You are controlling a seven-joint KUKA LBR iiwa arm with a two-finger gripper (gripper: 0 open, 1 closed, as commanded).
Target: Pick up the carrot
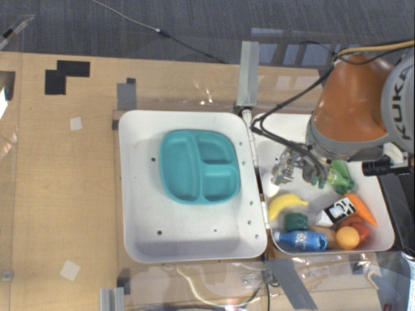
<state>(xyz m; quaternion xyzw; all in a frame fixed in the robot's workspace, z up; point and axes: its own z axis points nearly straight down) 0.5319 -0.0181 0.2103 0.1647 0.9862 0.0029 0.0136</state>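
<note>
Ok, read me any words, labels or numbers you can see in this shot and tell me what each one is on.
"KUKA", partly cut off at the picture's edge: on the grey arm.
Black-and-white tag in the right bin: a pattern, not readable text.
Blue bottle: white print too small to read.

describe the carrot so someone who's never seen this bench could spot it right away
Look in the right white bin, the one crowded with toy food. Near its right wall lies the carrot, a tapered orange piece slanting down to the right. The orange ball below it is round; the carrot is long and pointed.
</note>
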